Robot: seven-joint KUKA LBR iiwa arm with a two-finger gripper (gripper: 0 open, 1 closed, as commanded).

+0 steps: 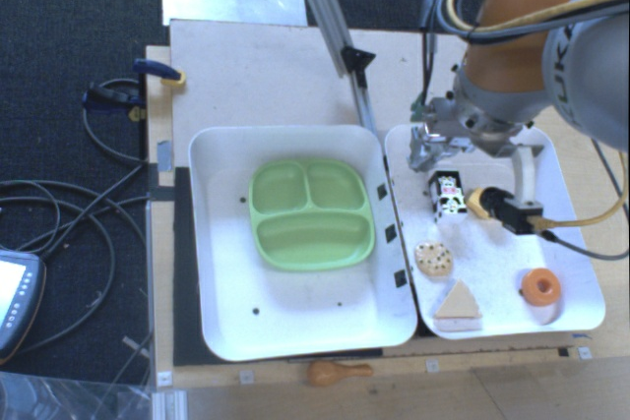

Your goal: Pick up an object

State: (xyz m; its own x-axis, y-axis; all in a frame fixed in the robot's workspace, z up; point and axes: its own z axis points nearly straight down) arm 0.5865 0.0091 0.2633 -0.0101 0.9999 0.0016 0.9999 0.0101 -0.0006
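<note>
- One gripper [430, 145] hangs over the right bin [581, 310]; finger state unclear.
- Just below the fingers: a black-and-white block [449, 195].
- Further below: cookie [433, 259], wedge [458, 302].

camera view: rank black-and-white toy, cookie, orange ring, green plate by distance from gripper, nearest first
From the gripper:
1. black-and-white toy, right bin, just below it
2. cookie, right bin, further down
3. green plate, left bin; orange ring, right bin's lower right: too close to call

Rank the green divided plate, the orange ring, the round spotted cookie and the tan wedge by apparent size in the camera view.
1. Green divided plastic plate, by far.
2. Tan triangular wedge.
3. Orange ring and round spotted cookie: too alike to separate.
</note>
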